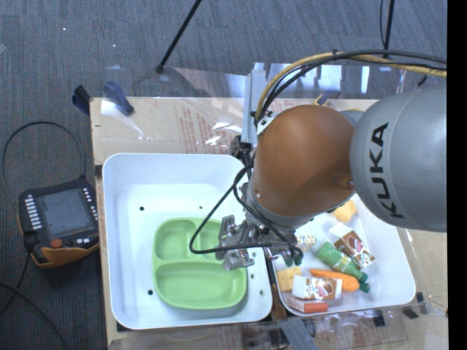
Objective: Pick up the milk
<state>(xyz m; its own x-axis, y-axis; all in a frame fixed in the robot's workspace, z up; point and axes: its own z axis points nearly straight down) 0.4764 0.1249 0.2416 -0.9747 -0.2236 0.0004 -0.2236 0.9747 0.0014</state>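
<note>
A small white carton with a brown and red label, which looks like the milk [354,245], lies in the right bin [400,268] near its right wall. My gripper [238,252] hangs over the left bin [124,195], above the right edge of the green divided plate [191,279]. It is well left of the carton and apart from it. The arm's large orange band [303,159] and grey body cover the middle of the bench and hide part of the right bin.
Around the carton lie a green bottle [337,258], a carrot [336,279], a white and orange box [317,288], a yellow block [289,278] and a yellow wedge [345,211]. A black cable loops over the plate.
</note>
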